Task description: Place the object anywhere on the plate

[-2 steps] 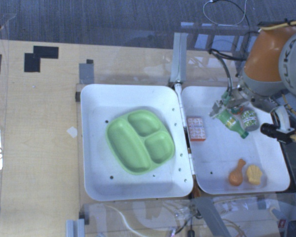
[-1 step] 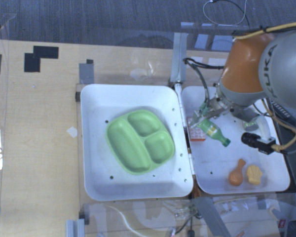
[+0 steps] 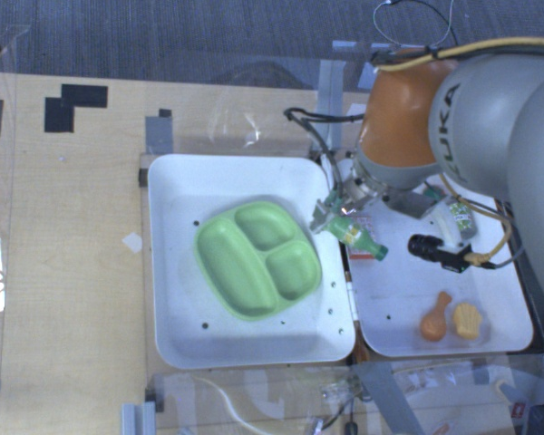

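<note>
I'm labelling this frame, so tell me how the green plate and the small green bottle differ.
The green plate is broad, pale green and split into three compartments; the small green bottle is slim, darker green, with a red patch at one end. The plate lies flat in the left bin; the bottle sits at the pincer, over the seam between that bin and the right bin. Both are green.

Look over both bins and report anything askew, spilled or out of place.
One thing stands out: a small green bottle lies tilted across the seam between the two bins, right at the end effector, not on the green divided plate in the left bin. The orange toy food pieces sit loose in the right bin.
</note>
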You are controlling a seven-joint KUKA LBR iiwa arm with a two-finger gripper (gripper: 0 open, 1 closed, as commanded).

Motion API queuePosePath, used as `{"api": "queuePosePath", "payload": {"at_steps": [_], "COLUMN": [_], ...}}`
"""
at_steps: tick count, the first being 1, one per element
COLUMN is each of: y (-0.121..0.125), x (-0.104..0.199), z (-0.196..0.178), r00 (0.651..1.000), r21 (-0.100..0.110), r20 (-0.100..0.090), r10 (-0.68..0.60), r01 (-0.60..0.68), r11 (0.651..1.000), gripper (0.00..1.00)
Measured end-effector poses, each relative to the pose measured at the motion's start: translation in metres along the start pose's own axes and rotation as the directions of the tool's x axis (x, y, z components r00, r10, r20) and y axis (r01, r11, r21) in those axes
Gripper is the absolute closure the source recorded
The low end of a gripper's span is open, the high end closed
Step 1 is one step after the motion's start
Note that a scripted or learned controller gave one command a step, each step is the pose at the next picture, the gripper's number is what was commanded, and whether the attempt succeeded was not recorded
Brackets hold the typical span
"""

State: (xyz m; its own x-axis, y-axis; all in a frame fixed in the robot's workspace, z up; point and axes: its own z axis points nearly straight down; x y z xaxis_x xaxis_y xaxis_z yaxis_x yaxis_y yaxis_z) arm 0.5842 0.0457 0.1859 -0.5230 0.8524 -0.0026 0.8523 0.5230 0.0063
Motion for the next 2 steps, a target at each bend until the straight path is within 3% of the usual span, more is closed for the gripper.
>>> {"api": "queuePosePath", "payload": {"at_steps": [1, 2], "y": [-0.005, 0.022], "x": [0.058, 0.078], "z": [-0.012, -0.003], "r00": [0.94, 0.9], "r21": [0.0, -0.001], "r20": [-0.001, -0.001], "r10": [-0.342, -0.436], "r01": [0.342, 0.436], "r11": [0.94, 0.9], "gripper": [1.0, 1.0]}}
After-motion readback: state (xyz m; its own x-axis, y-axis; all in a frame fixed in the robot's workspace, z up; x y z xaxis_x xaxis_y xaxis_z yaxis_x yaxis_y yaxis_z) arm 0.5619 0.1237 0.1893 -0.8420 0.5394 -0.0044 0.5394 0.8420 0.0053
